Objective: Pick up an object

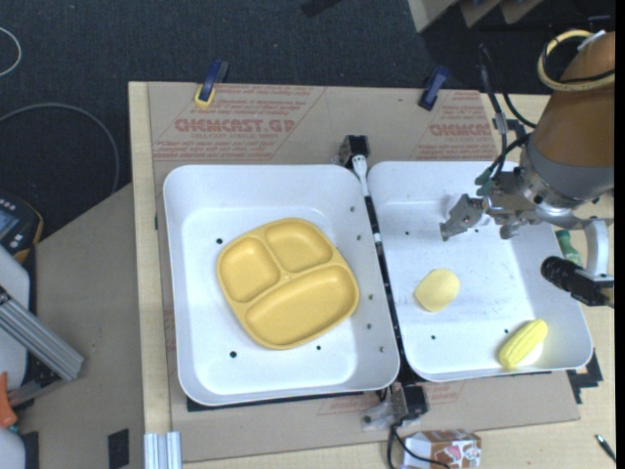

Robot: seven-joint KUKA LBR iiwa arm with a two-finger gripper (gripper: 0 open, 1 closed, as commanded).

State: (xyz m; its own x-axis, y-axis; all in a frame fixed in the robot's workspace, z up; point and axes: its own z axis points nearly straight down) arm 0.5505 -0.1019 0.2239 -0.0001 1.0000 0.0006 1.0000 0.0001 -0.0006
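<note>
Above: gripper (pixel 480 215), fingers spread and holding nothing, hangs over the right bin's (pixel 410 186) far part. Nearer lie a yellow lemon (pixel 437 289) and corn cob (pixel 523 344); a divided plate (pixel 286 281) lies in the left bin (pixel 186 262).

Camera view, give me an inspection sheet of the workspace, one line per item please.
Surface: bench with printed brown board, bearing left bin and right bin side by side.
Job's things: yellow divided plate in left bin; round yellow piece and yellow corn-shaped toy in right bin, apart.
Clutter: nothing seen in the bins.
Grippers: gripper above right bin's far side, holding nothing.
Cables: black cables along arm; white cable on floor.
Surroundings: dark carpet; clamps on board.
</note>
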